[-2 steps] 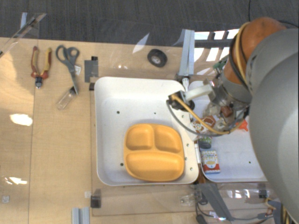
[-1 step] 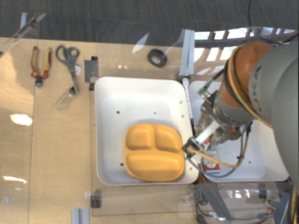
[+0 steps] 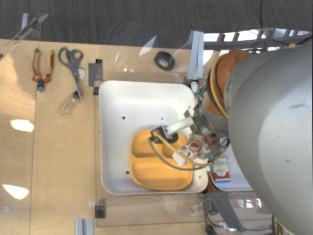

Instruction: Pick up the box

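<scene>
A small box (image 3: 221, 171) with a red and white label lies at the left edge of the right bin (image 3: 234, 184), just below the arm. My gripper (image 3: 195, 142) hangs low over the right side of the left bin (image 3: 117, 106), above the divider between the bins. A small red, white and brown printed item (image 3: 191, 150) shows right under the gripper; whether it is held I cannot make out. The large grey arm hides most of the right bin.
A yellow-orange divided tray (image 3: 146, 168) lies in the front of the left bin. On the bench to the left lie red-handled pliers (image 3: 41, 68) and grey scissors (image 3: 73, 65). A black tape roll (image 3: 165, 60) sits behind the bins.
</scene>
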Robot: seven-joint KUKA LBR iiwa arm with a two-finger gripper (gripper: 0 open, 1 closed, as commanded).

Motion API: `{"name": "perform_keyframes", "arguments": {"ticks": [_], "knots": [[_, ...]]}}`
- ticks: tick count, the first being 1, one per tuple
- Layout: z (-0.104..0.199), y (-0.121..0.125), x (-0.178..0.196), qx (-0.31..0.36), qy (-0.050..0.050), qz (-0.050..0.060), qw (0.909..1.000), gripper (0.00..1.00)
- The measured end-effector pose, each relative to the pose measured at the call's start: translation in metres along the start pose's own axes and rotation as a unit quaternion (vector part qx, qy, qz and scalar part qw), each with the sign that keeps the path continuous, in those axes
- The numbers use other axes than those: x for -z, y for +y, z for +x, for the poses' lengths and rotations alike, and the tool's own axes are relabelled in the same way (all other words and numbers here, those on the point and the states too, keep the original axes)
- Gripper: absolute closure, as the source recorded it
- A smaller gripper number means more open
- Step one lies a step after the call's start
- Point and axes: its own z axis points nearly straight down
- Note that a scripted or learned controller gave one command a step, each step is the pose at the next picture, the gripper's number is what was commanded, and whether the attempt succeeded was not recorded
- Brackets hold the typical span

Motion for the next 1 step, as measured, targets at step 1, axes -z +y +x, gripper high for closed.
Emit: {"name": "perform_keyframes", "arguments": {"ticks": [1], "knots": [[-0.0121, -0.0057, 0.0709, 0.105, 0.002, -0.001, 0.9944, 1.00]]}}
